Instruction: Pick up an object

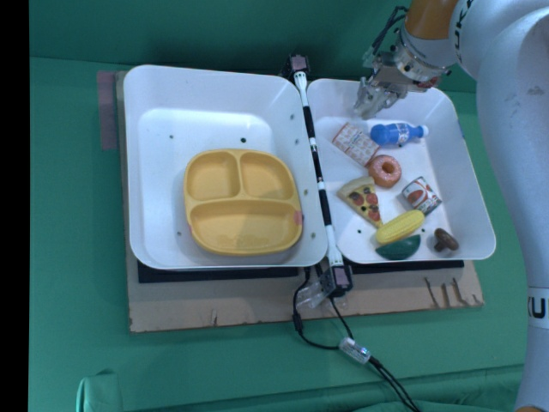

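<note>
Blue bottle [396, 133], lying crosswise, cap rightward

Bright even light, soft shadows, slight blur.

One camera is fixed above the bench [77, 230] and looks down at a slant, far enough off to take in both white bins: the left bin [154, 101] and the right bin [467, 196]. The near edge of the bench lies at the bottom. The arm [515, 75] enters from the right.
</note>
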Robot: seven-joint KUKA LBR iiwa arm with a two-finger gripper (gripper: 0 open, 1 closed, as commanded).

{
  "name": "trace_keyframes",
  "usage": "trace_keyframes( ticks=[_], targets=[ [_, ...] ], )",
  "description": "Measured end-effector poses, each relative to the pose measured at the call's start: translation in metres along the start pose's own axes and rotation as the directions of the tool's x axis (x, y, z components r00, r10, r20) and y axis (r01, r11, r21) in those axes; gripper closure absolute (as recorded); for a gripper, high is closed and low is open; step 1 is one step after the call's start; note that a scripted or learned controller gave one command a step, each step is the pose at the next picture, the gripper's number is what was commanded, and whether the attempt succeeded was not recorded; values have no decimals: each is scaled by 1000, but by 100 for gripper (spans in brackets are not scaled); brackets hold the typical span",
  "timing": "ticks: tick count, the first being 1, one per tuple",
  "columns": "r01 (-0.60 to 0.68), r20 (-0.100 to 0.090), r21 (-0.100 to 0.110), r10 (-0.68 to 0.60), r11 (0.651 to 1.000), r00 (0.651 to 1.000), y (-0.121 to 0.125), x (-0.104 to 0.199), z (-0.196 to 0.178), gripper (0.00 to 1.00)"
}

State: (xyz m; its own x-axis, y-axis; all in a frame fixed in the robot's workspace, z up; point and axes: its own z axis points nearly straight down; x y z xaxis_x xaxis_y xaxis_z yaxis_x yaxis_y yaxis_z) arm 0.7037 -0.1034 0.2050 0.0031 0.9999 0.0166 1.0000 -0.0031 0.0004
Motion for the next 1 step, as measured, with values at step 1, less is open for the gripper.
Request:
trace_keyframes(
  ticks=[1],
  targets=[
    [0,4,0,0,1000,1000,0,-2,0,0]
  ],
)
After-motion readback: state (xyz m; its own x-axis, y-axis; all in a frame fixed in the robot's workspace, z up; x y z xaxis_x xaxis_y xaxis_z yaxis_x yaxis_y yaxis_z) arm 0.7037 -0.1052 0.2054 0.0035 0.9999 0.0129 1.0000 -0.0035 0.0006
